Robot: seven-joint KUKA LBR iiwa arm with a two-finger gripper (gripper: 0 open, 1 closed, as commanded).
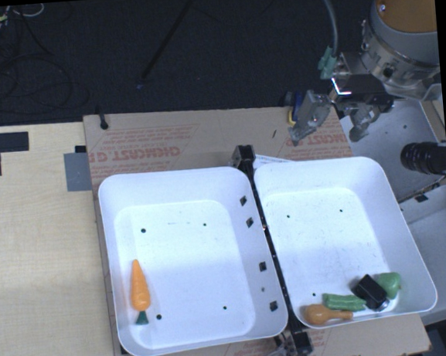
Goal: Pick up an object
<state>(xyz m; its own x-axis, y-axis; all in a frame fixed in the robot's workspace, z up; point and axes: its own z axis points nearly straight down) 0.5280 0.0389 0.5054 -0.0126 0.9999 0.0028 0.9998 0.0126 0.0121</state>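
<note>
While the arm (402, 10) is cut off (top right), the tool (330, 113) — grip state unreadable — hangs beyond the bins.

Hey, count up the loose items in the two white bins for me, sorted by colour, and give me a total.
Orange: 2, the carrot in the left bin and the orange piece in the right bin
Green: 2, the long green piece and the rounded green piece
Black: 1, the black block
Total: 5

Two shallow white plastic bins side by side on counter: left bin (173, 187) with orange toy carrot (139, 286) near front left corner; right bin (324, 176) with green, black (369, 291) and orange-tan (326, 314) pieces clustered at front edge. Grey arm's tool (334, 117) raised beyond right bin's far rim.
</note>
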